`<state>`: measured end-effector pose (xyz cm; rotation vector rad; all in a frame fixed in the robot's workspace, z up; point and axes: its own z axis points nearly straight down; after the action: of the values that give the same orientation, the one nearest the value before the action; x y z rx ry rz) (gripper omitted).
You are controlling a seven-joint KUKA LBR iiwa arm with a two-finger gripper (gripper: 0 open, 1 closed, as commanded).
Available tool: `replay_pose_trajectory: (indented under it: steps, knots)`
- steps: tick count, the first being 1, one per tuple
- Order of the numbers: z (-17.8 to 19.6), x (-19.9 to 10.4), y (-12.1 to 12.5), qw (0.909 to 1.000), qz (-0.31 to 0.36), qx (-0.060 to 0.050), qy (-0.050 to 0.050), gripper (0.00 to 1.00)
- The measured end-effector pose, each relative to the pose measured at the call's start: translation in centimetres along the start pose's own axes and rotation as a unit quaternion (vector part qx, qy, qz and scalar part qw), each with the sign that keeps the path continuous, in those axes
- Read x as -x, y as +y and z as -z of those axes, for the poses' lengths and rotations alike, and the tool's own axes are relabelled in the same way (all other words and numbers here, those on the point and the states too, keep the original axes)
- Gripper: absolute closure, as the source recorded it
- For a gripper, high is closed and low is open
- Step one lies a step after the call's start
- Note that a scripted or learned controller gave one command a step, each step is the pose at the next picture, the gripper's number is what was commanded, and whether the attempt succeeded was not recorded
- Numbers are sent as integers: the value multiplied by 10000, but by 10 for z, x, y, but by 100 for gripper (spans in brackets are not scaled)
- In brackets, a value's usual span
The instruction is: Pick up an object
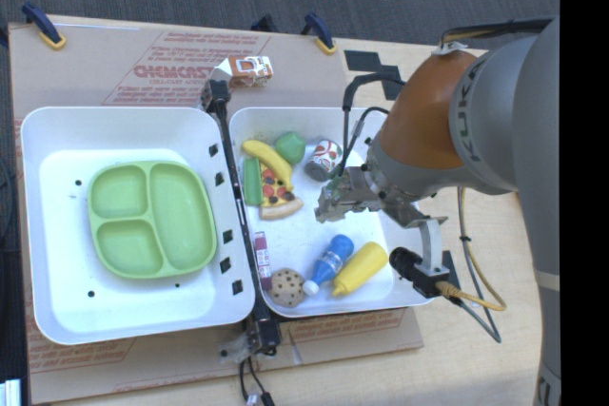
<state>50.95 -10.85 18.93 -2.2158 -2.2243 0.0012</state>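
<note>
The grey arm with its orange band reaches in from the right and hangs over the right-hand bin. Its gripper sits low above the middle of that bin, just right of the toy pizza slice — whether the hand is apart or together, I cannot tell from here, and nothing shows clearly between its tips.

The right bin is crowded. Along its left side a yellow banana lies across a green block, with the pizza slice just below them. A rounded green piece sits beside the banana's upper end, and a silver-and-red ball-like object rests near it, close to the arm's wrist. Toward the front of the bin a blue bottle lies tilted, touching a yellow squeeze bottle at its right. A chocolate-chip cookie lies at the front left corner, next to a small pink-labelled packet against the bin's left wall.

The left bin holds a light-green divided plate with three compartments, lying flat near its centre.

Behind the bins, on the cardboard sheet, a small carton lies on its side — well apart from everything in the bins.
</note>
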Motion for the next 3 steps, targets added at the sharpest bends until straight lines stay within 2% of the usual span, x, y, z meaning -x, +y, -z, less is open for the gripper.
replay_pose_trajectory:
  steps: [1,2,3]
  knots:
    - [-1,0,0,10000,2,-8,3,0]
    - [-98,3,-1,10000,14,-16,1,0]
    - [-88,3,-1,10000,31,-25,1,100]
